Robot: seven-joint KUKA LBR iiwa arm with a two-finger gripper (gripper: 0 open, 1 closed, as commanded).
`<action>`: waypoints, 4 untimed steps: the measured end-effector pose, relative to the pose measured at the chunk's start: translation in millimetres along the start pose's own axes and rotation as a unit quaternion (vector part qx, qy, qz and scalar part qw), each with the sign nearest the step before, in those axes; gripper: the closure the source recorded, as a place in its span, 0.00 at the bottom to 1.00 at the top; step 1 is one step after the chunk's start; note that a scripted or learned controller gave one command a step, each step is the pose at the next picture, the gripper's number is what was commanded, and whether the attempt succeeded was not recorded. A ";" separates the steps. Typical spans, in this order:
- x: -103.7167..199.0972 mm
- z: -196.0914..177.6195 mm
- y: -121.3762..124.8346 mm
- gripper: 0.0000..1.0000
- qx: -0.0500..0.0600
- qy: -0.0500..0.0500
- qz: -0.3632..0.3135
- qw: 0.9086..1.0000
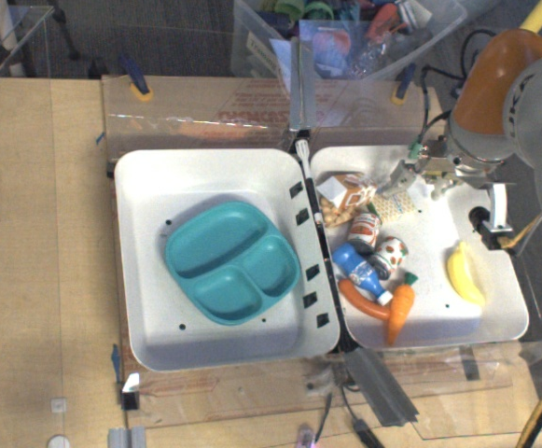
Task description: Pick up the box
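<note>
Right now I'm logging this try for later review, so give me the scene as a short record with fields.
arm: reaches in from the right, gripper over the back of the right bin
left bin: teal divided plate
right bin: box at its back left corner, can, blue bottle, carrot, banana
box: lies in the bin, just left of the gripper, not seen between its fingers
behind the bins: clear tub of mixed items
</note>
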State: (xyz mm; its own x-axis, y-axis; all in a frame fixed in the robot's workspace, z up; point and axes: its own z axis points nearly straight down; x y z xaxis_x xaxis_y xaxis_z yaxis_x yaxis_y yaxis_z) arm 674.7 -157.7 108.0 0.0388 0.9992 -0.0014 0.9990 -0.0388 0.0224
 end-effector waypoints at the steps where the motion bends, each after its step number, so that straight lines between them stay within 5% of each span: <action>1: 0.0 0.0 0.0 0.00 0.000 0.000 0.000 1.000; 3: -5.1 10.4 -0.2 0.00 0.001 0.002 -0.004 1.000; 4: -4.3 -1.8 2.2 1.00 -0.002 0.001 -0.005 1.000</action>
State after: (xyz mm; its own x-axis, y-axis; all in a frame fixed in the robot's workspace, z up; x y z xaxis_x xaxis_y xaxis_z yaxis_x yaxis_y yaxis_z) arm 676.6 -162.0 109.8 0.0287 0.9996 0.0008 0.9992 -0.0287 0.0270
